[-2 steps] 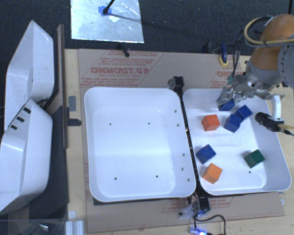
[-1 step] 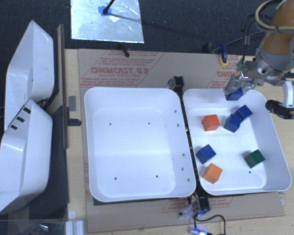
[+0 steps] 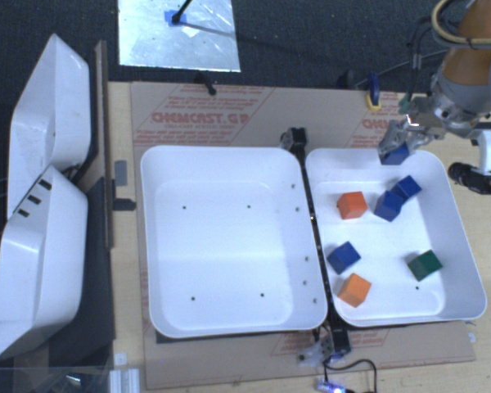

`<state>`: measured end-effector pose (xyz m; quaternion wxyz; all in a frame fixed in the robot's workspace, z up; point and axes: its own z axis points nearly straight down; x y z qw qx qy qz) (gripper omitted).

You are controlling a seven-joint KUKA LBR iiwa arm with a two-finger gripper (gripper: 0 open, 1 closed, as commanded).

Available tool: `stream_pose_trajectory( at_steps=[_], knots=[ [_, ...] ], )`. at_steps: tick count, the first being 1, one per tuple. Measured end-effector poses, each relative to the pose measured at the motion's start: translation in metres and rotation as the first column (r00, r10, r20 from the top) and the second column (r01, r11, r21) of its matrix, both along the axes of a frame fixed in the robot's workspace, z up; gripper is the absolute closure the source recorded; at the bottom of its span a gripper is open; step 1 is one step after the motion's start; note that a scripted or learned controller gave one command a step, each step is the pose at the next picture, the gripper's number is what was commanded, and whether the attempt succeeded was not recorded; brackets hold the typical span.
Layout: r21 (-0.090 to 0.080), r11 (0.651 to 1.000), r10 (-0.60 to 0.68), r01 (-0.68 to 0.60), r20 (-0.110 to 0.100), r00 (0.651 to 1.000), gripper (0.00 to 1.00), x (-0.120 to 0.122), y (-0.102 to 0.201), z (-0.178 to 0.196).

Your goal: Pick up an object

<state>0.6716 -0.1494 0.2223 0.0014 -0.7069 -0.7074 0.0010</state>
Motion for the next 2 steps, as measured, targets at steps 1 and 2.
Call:
stream_pose_trajectory(
  at_steps=[1, 2],
  knots=[
    [0.001, 1.000, 0.002, -0.002, -0.001, 1.000, 1.00, -0.020, 0.038, 0.000],
    [0.001, 1.000, 0.003, -0.003, -0.002, 1.000, 1.00, -0.029, 0.085, -0.005]
  ],
)
